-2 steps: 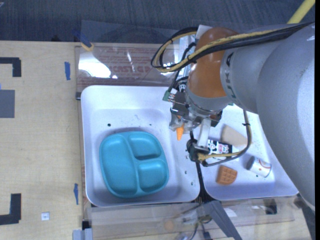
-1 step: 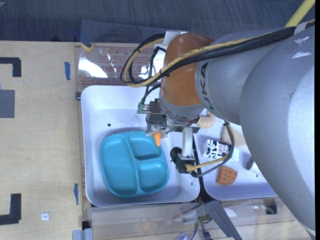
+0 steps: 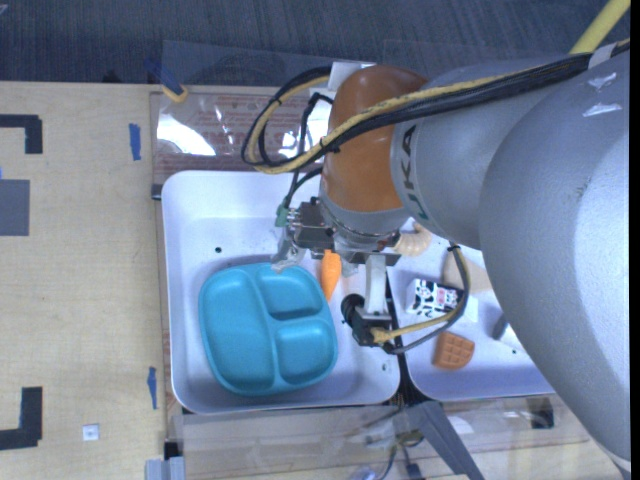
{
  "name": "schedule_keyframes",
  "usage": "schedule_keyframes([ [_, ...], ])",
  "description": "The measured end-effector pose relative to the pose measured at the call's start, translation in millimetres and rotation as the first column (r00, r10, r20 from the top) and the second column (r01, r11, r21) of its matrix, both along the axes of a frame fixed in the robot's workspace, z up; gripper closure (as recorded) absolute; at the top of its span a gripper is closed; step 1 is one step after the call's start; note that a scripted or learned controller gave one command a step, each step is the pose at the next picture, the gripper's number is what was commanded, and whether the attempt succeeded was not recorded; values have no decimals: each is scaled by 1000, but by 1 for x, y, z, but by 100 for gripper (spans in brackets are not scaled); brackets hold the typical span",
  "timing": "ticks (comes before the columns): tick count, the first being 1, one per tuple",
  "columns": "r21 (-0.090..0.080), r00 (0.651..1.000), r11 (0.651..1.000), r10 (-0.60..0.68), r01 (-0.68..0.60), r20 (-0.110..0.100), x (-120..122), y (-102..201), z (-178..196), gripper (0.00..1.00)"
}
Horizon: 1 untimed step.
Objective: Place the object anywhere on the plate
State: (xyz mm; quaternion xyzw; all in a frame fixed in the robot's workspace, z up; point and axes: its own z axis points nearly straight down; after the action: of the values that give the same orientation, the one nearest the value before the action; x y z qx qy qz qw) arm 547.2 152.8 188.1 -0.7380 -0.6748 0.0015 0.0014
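The gripper (image 3: 340, 253) sits mid-frame under the orange-banded wrist, above the left bin (image 3: 190, 218); how it stands cannot be told. An orange carrot (image 3: 329, 274) pokes out just below it, beside the blue plate's (image 3: 268, 328) upper right edge. In the right bin (image 3: 500, 368) lie a waffle (image 3: 453, 350) and a black-and-white card (image 3: 436, 295).

blue plate (image 3: 268, 330) in left bin (image 3: 190, 268) | carrot (image 3: 329, 274) beside plate
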Motion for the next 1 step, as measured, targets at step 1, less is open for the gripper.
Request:
schedule_keyframes([
  [1,-3,811,811,-585,585,-1,-54,-16,-69,0],
])
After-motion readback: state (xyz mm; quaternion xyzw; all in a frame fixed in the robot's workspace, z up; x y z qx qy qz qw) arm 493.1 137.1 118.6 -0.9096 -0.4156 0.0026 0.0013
